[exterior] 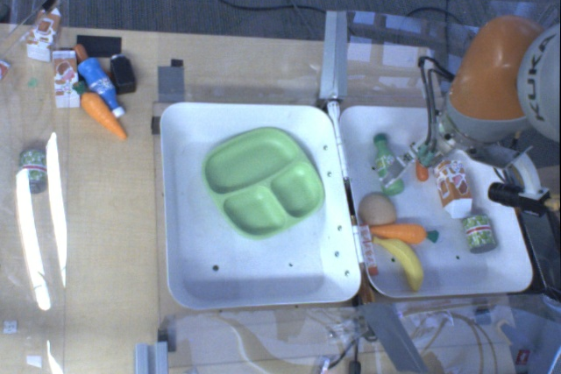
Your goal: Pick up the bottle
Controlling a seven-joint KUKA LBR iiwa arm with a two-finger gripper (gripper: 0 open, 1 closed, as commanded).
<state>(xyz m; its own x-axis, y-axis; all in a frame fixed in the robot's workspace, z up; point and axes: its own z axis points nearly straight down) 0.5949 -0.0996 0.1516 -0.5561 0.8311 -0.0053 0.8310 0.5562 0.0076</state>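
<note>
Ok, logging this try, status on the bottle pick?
Gripper low in right bin, beside the green bottle. Bottle lying in bin, not seen between fingers. Carton and egg close by.

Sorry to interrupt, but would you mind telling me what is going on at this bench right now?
The arm reaches in over the right bin, its gripper down beside the green bottle, which lies on the bin floor and is not lifted yet. An egg, carrot and banana lie nearby. The left bin holds a green tray.
</note>
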